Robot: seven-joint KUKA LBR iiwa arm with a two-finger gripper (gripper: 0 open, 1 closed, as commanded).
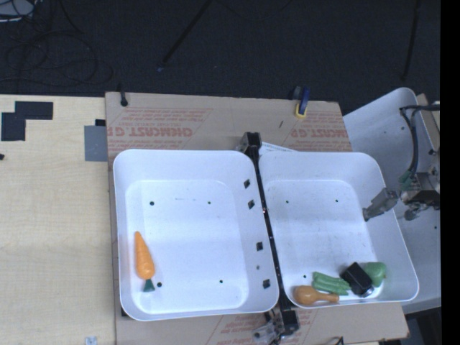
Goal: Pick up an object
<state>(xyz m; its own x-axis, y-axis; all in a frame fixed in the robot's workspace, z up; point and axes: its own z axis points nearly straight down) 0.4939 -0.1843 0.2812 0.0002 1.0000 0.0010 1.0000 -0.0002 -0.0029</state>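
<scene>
The black block [357, 278] is lying toward the frame's bottom from the end effector [379, 204], whose opening I cannot tell.

**Two bins, four toys, gripper at the right rim**

Two shallow white bins sit side by side on a cardboard sheet [215, 121] in the middle of the frame. The left bin [122, 192] has a toy carrot [144, 257] lying at its lower left, green top pointing down. In the right bin [392, 185], the lower right corner holds a cluster: an orange-tan pear-shaped toy [314, 295], a green pod-like toy [330, 283], a black block [357, 278] and a light green piece [376, 270] just behind it, all close together. The gripper [375, 208] hangs at the right bin's right edge, mid-height in the frame, well above the cluster. A blue-and-yellow clamp [302, 101] grips the cardboard's top edge.
</scene>
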